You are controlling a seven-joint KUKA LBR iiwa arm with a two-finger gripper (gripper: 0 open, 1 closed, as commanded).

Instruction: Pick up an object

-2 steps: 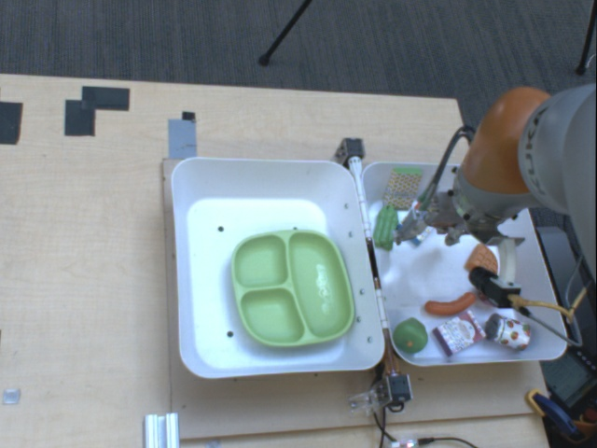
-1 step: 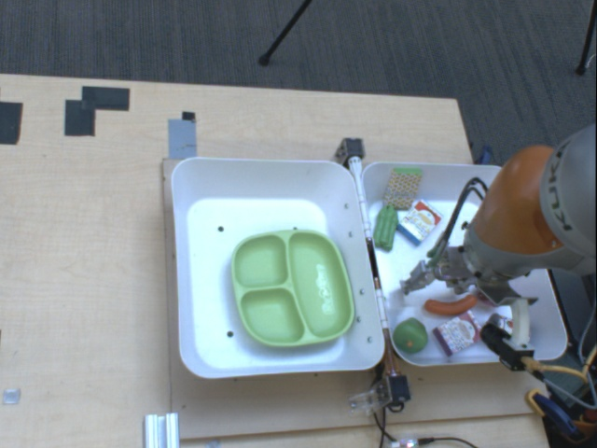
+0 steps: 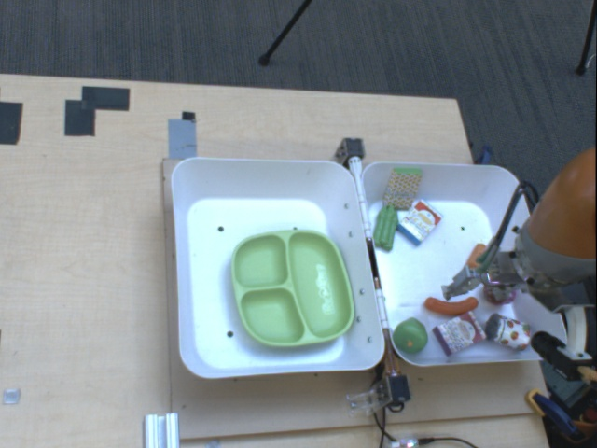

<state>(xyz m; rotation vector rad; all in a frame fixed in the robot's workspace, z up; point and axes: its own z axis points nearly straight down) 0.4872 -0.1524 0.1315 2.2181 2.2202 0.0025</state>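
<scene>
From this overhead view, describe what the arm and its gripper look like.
The arm enters at the right edge as a rounded orange band above a grey wrist section. A thin dark cable runs along it toward the tool. The gripper is a small grey metal assembly with slim fingers, too blurred for finer detail.

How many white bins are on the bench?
2. The left bin holds a green plate. The right bin holds the small toys, with the arm over its right side. None seem hidden.
</scene>
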